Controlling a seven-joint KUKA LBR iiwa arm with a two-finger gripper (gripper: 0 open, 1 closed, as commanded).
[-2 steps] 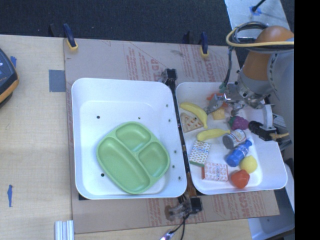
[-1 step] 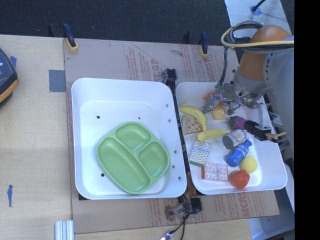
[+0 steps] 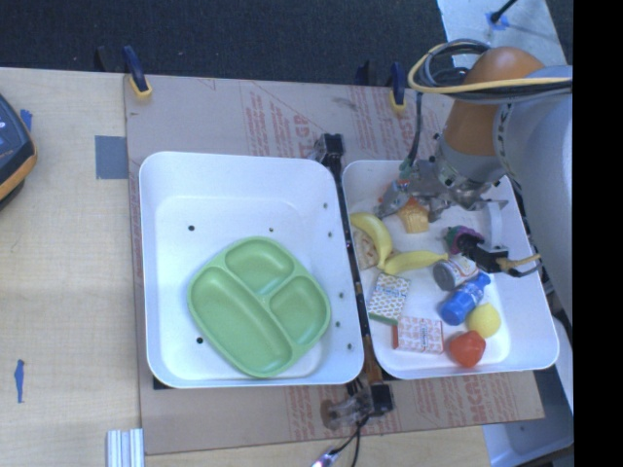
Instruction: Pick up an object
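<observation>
Jaws (image 3: 417, 202): low over right bin's (image 3: 531, 343) far end, at a small yellow-orange block (image 3: 415, 216); open or closed cannot be determined.
Right bin: bananas (image 3: 389, 246), red ball (image 3: 466, 348), blue bottle (image 3: 461, 300).
Left bin (image 3: 161, 261): green divided plate (image 3: 258, 305).

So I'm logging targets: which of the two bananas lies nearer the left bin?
The curved banana hugging the right bin's left wall. The other banana lies more toward the bin's middle, pointing right.
</observation>
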